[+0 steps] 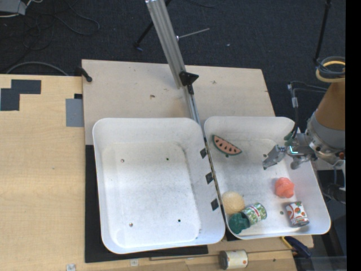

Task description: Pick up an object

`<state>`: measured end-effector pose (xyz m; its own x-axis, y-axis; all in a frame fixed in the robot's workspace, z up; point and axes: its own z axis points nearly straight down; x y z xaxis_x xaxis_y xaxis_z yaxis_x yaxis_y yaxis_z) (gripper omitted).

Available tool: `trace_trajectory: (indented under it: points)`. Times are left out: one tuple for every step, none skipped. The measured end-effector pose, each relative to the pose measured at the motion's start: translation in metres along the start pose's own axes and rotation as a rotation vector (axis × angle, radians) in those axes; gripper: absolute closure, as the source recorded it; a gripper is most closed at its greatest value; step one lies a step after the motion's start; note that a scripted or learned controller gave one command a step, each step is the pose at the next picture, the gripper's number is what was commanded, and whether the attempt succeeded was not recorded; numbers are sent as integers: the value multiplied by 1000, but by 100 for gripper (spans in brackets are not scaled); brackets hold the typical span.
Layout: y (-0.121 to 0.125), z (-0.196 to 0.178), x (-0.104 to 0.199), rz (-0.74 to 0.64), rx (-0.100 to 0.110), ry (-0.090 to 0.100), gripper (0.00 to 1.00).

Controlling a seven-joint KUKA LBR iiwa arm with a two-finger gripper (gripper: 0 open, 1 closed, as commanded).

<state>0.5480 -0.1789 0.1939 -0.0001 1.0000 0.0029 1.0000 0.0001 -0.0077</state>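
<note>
The right bin (256, 123) holds several small objects. A watermelon slice (227, 145) lies near its back left. A red lump (284, 187) sits at the right, with a red-and-white can (296, 214) in front of it. A beige ball (232, 201), a green-labelled can (255, 213) and a teal object (238, 223) cluster at the front left. My gripper (271, 160) hangs over the right half of this bin, just behind and left of the red lump, with nothing seen in it.
The left bin (101, 151) stands beside the right one, with dark clips on the shared wall. A slanted metal rail (169, 44) rises behind the bins. A small cylinder (233, 258) lies on the bench front edge.
</note>
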Motion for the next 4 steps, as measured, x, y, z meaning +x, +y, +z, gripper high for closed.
trace_trajectory:
  points:
    - [1, -2, -1, 1, -5, -1, 0]
    - [-5, 46, 8, 0, 0, 0, 0]
    - [-6, 100, 9, 2, 1, 0, 0]
    - [-6, 87, 7, 7, -3, -1, 100]
